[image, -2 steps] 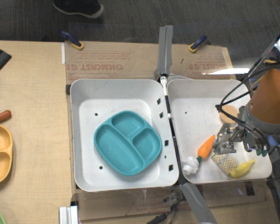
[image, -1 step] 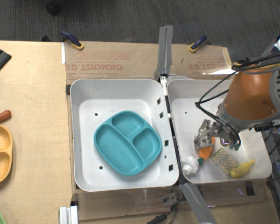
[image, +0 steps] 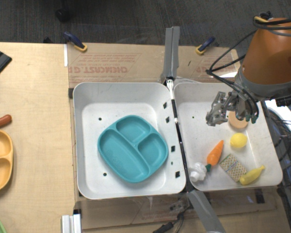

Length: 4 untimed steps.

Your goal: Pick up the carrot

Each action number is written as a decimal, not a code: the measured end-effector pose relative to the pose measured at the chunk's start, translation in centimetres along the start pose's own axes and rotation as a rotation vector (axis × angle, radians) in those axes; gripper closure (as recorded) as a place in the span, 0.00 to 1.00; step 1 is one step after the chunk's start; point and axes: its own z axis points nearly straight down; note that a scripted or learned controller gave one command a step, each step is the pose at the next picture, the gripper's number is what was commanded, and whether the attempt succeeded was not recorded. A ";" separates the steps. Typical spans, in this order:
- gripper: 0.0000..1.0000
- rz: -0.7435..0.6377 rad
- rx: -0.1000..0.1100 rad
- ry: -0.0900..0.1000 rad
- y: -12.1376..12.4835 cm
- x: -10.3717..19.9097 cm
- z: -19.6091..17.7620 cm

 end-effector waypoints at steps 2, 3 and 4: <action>1.00 -0.249 0.000 0.001 0.5 5.6 3.2; 1.00 -0.316 0.001 -0.004 -7.5 4.0 10.7; 0.00 -0.315 -0.001 0.002 -7.4 4.2 10.9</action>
